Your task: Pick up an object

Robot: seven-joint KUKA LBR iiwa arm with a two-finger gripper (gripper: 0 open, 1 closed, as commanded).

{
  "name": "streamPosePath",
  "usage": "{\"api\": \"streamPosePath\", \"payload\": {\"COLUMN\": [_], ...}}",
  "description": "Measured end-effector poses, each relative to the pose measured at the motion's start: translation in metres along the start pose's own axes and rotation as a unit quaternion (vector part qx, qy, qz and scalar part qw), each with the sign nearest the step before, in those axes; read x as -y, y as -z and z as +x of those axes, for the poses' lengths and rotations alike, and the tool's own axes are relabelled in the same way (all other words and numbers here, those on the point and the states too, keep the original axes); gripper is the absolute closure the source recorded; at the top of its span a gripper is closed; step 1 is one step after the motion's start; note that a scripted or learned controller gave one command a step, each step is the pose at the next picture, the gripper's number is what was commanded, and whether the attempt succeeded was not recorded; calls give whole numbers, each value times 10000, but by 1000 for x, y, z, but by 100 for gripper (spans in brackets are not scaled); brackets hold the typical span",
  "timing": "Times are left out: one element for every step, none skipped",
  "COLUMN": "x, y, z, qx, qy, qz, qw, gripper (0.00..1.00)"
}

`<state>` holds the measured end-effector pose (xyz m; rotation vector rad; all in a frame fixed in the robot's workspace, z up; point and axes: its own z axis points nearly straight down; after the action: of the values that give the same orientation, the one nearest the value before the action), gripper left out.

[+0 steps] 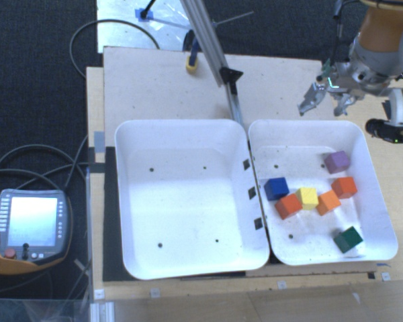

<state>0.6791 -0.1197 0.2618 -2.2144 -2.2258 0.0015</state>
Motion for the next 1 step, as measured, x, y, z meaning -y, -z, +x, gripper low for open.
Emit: {"api": "streamPosePath", "payload": {"x": [-1], "y": [3], "z": [0], "qx": [9], "qy": [3], "qz": [-19], "qw": [10000], "gripper": [0]}}
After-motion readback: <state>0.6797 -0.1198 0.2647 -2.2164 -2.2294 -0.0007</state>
